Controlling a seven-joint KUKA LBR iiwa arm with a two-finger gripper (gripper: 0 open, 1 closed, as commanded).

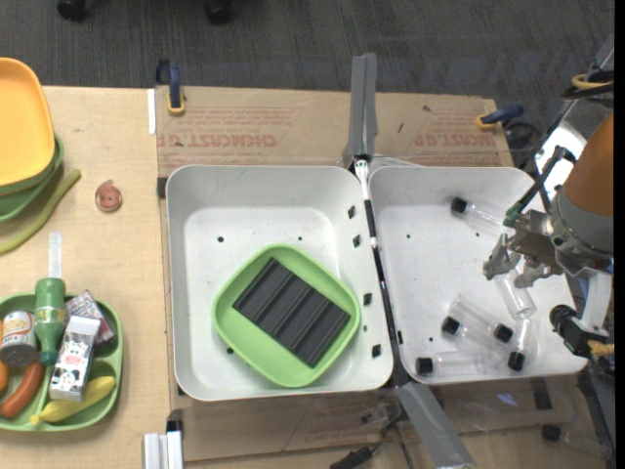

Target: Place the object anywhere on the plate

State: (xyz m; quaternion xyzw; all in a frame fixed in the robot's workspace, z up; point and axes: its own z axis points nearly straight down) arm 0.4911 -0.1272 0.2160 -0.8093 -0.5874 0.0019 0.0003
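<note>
The worktop (98, 262) is pale wood, with a sheet of cardboard (322, 130) under two white bins. The left bin (195, 203) holds a green plate (234, 335) with a dark ribbed insert (291, 308), sitting toward the bin's front right. The right bin (420, 223) holds several clear tubes with black caps: one tube (472, 213) near the back, the others (479, 335) gathered at the front right. The arm (591, 179) reaches in from the right, its orange band above the wrist. The end effector (515, 267) hangs over the right side of the right bin, just above the front tubes. One clear tube (520, 301) lies right below its tip, but whether the jaws are open, closed or gripping it cannot be told. At the worktop's left edge sit a yellow dish (21, 125) on a green one, and a green tray (107, 384) of toy food. A small pink piece (108, 197) lies between them.
</note>
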